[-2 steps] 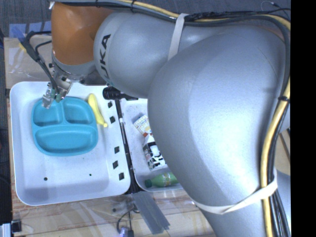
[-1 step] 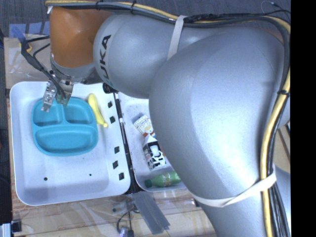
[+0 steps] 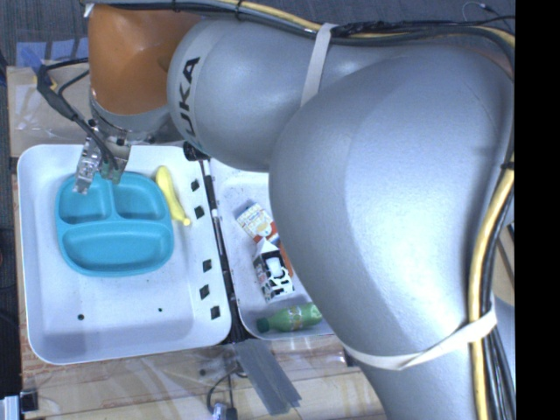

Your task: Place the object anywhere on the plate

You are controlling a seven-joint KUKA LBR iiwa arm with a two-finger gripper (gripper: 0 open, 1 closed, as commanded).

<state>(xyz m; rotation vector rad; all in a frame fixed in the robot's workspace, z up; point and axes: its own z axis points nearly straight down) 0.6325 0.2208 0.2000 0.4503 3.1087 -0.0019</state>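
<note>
Bins, two shallow white ones, sit side by side on a wooden worktop (image 3: 131, 383). Inside the left bin (image 3: 114, 322) lies a blue divided plate (image 3: 114, 234), with a yellow banana (image 3: 171, 195) just beside its right edge. The right bin (image 3: 249, 318) holds a small printed packet (image 3: 252, 220), a black-and-white item (image 3: 276, 274) and a green bottle (image 3: 289, 318). The hand (image 3: 98, 171) hangs over the plate's upper left compartment; whether it is spread or pressed together cannot be told. The bulky grey arm (image 3: 385, 191) covers much of the right bin.
</note>
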